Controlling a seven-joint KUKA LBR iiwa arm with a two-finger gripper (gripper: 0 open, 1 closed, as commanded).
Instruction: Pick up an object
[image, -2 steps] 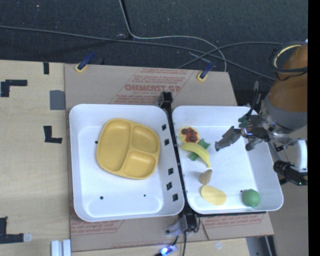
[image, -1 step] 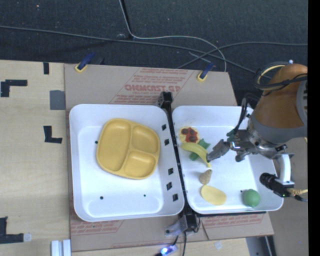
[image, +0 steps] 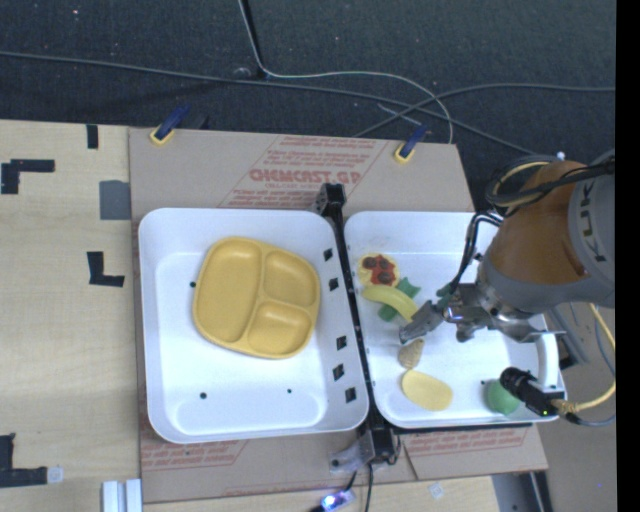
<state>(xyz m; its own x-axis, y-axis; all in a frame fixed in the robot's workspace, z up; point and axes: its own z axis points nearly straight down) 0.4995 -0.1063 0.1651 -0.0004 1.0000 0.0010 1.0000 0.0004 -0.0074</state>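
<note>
The fingers (image: 418, 322) reach low into the right bin (image: 520, 240), grey and slim, pointing toward nine o'clock; whether they are spread or clenched I cannot tell, and nothing shows between them. Just below their tips, at about six o'clock, lies one small tan lump (image: 410, 352), rough in outline, close to touching them. Beside the tips at ten o'clock is one yellow banana-shaped piece with a green part (image: 391, 298), and beyond it, nearer twelve, one small round item with red and dark spots (image: 379, 267). Further down at six o'clock rests one flat, pale yellow oval (image: 427, 390), smooth-looking. At four o'clock from the fingers, in the bin's near corner, sits one green rounded object (image: 500, 398). The arm (image: 545, 250), grey with an orange band, comes in from three o'clock. The left bin (image: 160, 330) holds one yellow plastic plate (image: 256, 297) with three compartments. Both white bins sit on cardboard (image: 300, 170) over the bench (image: 60, 330).
</note>
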